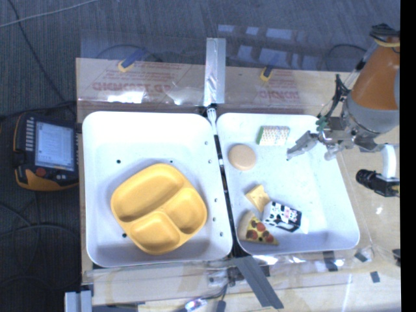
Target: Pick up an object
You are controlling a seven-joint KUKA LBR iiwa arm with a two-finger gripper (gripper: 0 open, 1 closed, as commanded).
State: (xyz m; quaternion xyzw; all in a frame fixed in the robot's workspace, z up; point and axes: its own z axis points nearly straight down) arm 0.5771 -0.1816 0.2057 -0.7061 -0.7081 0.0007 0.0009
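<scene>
Two white bins sit side by side in front of you, the left bin (97,142) and the right bin (325,200). Your left bin carries a yellow divided plate (158,207), lying a little skewed toward the near side. Your right bin has all the small pickable things: a green and white sponge (273,135) near the far wall, a round tan cookie (242,156) just beside it toward the divider, a yellow wedge (257,196) lower down, a pizza slice (258,230) (red dots on it) close to the near wall, and a black and white spotted piece (285,216) touching or almost touching the wedge and the slice.

You see the arm (379,83) coming in from the right with its orange band above the wrist. The gripper (311,145) hangs over the far right part of the right bin, to the right of the sponge and apart from it. Its jaws look spread, with nothing between them, though the fingers are small and a bit blurred, so take that with care. A handheld screen unit (45,149) lies on the floor left of the bench
</scene>
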